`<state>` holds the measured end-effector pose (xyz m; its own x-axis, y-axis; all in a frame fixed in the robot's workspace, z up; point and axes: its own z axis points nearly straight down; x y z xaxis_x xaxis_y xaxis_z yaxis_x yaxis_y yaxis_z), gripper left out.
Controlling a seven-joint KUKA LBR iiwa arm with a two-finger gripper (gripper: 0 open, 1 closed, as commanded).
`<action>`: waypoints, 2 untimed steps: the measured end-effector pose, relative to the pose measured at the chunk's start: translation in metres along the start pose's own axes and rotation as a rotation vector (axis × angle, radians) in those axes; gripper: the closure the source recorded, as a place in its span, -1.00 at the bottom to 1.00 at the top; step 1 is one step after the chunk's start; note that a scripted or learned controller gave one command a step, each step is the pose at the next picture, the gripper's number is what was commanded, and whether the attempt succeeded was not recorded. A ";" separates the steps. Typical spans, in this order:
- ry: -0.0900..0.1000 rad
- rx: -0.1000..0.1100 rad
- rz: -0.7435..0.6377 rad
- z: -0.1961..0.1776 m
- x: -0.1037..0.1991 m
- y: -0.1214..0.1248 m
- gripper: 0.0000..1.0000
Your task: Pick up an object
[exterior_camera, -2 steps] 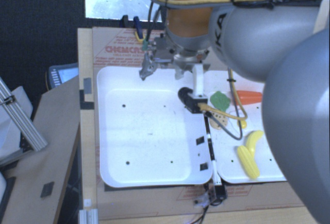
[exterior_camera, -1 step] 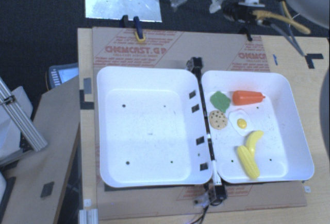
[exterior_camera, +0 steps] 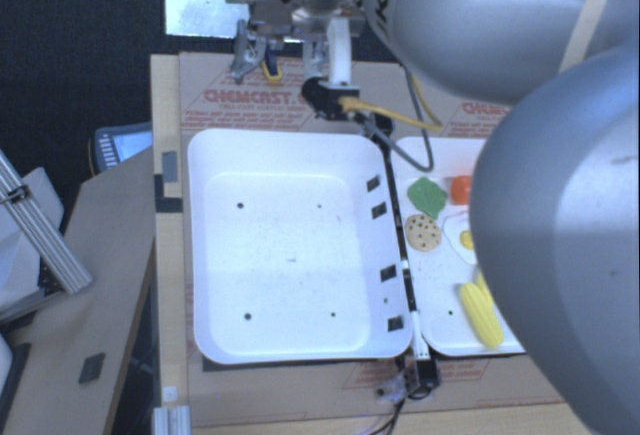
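Observation:
The right bin (exterior_camera: 440,341) holds several small things: a green piece (exterior_camera: 428,195), an orange piece (exterior_camera: 460,189), a round speckled cookie (exterior_camera: 423,233), a yellow corn cob (exterior_camera: 481,313) and a pale yellow item (exterior_camera: 467,241) partly hidden by the arm. My gripper (exterior_camera: 288,63) hangs high over the far edge of the left bin (exterior_camera: 200,223), well away from those things. Its two fingers (exterior_camera: 243,58) stand apart, open. A small yellow bit (exterior_camera: 271,71) shows near the left finger; I cannot tell what it is.
The big grey arm (exterior_camera: 540,123) covers the right side of the right bin. A black divider with clips (exterior_camera: 392,243) runs between the bins. A yellow cable (exterior_camera: 390,115) trails from the wrist. Cardboard (exterior_camera: 250,98) lies under both bins.

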<state>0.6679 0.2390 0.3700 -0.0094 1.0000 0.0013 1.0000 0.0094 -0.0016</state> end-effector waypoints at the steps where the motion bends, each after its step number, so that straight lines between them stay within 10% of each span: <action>1: -0.001 -0.003 0.004 -0.004 -0.005 0.000 -1.00; 2: 0.000 -0.006 0.000 -0.016 -0.004 0.001 1.00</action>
<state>0.6688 0.2349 0.3860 -0.0099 1.0000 0.0010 0.9999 0.0099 0.0041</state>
